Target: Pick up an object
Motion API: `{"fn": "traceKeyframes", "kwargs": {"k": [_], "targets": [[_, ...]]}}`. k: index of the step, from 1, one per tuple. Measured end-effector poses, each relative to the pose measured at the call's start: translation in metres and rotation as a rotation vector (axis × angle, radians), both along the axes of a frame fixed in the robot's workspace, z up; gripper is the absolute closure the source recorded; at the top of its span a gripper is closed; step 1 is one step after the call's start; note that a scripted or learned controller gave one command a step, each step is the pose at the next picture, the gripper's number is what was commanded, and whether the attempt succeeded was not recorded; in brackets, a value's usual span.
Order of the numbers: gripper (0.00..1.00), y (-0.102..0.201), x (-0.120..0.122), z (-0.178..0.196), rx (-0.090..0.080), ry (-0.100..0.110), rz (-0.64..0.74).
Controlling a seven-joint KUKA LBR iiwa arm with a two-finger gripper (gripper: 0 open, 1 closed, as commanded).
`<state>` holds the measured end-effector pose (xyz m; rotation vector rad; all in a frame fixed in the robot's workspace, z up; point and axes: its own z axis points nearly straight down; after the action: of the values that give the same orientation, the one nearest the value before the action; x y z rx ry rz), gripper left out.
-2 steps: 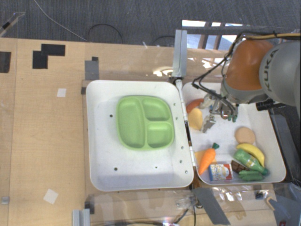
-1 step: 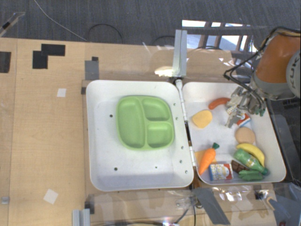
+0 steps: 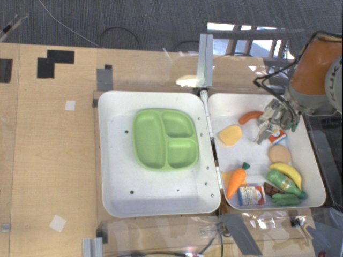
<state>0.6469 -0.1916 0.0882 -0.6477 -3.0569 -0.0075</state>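
The right bin [image 3: 316, 159] holds toy food: a red sausage [image 3: 250, 116], a yellow wedge [image 3: 230, 135], a red-and-white carton [image 3: 277, 137], a tan bun [image 3: 279, 154], a banana [image 3: 286, 172], a carrot [image 3: 236, 179], a small can [image 3: 251, 195] and dark green pieces [image 3: 284, 189]. My gripper [image 3: 265, 131] hangs over the upper middle of that bin, its fingers pointing down-left between the sausage and the carton. Nothing shows between the fingers.
The left bin [image 3: 115, 143] bears a green sectioned plate [image 3: 164, 138]. A metal post [image 3: 205, 60] stands at the back between the bins. The wooden bench stretches out to the left.
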Motion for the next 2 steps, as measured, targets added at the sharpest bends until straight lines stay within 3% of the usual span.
{"fn": "traceKeyframes", "kwargs": {"k": [1,2], "targets": [[0.0,0.025,0.005,0.001,-0.023,0.01,-0.114],[0.0,-0.018,-0.013,0.0,-0.013,-0.025,-0.066]]}}
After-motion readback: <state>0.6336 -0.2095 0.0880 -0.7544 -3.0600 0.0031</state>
